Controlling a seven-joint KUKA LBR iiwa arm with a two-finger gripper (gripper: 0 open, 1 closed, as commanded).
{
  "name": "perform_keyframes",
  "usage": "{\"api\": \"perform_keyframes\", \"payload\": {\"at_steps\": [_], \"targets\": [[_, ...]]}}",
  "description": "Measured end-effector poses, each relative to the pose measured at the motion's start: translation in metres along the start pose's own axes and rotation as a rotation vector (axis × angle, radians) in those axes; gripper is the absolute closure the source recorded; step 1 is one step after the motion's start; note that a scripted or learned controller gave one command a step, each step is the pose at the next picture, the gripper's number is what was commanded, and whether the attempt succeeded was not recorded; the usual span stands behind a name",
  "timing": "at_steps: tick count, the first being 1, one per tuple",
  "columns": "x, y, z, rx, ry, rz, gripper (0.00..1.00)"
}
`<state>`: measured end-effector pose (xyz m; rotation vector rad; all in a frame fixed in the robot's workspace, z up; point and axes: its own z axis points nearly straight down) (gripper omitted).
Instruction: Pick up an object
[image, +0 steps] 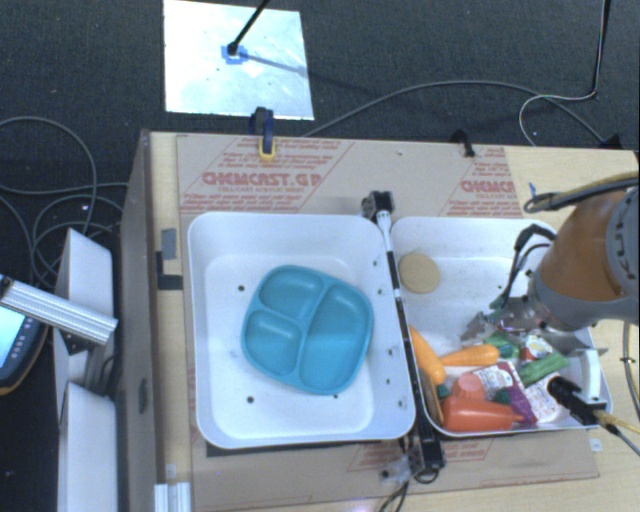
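Toy food (487, 392) sits piled at the near end of the right bin (455, 243), carrots and a red pepper among it. Just above the pile hangs the gripper (497, 325); I cannot tell its grip. Next door, a blue plate (307, 328) lies in the left bin (215, 300).

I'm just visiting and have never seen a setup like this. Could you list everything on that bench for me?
bins: two, white, side by side on the bench
plate: one, blue, divided, in the left bin
disc: one, tan, right bin, far end
carrot: one, orange, right bin
toy pile: several, mixed colours, right bin's near end
clamp: one, yellow, bench's far edge
arm: one, grey and orange, over the right bin
gripper: one, low beside the carrot
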<state>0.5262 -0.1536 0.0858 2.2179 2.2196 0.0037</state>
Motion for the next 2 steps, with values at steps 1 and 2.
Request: {"api": "perform_keyframes", "payload": {"at_steps": [1, 2], "targets": [[-0.001, 0.002, -0.011, -0.007, -0.003, -0.001, 1.00], [-0.001, 0.057, -0.068, 0.000, 0.000, -0.003, 1.00]]}}
